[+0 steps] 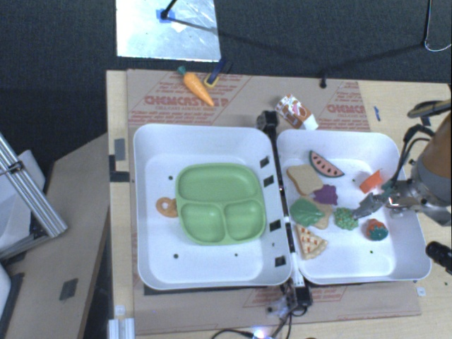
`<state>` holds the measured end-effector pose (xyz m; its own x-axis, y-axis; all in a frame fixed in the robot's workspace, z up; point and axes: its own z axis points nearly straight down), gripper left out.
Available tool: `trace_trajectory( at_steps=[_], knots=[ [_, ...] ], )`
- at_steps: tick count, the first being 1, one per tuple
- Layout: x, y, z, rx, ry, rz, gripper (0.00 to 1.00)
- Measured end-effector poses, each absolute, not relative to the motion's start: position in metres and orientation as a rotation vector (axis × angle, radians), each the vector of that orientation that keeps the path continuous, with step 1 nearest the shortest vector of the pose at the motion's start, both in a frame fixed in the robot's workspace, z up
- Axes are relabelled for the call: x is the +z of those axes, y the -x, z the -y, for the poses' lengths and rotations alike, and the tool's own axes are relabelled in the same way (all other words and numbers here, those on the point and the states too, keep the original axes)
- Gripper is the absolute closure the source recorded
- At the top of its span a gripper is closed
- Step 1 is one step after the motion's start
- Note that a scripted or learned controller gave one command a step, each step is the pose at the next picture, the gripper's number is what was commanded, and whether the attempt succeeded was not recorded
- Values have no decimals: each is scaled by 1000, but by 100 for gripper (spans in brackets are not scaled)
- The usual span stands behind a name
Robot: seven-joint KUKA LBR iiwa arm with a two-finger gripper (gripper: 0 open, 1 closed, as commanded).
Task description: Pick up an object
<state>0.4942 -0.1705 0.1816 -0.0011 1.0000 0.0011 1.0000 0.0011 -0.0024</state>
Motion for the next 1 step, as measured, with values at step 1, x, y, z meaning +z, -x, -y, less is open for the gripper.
trace_trajectory(
  at_steps=[1],
  knots=[
    [127,-487,178,3,2218,2219,0]
  ],
)
